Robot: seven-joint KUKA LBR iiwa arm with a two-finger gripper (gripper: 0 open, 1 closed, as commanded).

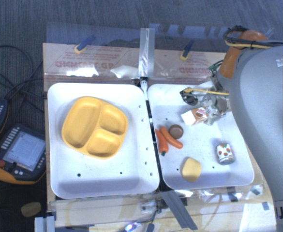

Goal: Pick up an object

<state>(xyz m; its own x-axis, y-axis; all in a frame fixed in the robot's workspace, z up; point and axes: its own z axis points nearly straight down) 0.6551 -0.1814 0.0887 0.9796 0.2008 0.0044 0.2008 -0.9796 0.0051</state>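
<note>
The gripper (205, 105) sits low at the right bin's (243, 178) twelve o'clock, touching a small white-and-orange carton (195, 116), though whether the jaws grip it cannot be told, so lifting remains undone.

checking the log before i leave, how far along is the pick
Done: the gripper has reached the right bin, low by the small white carton. In hand: nothing visibly lifted. Left: carrots, yellow lump and small can lie loose; the yellow tray sits in the left bin.
</note>
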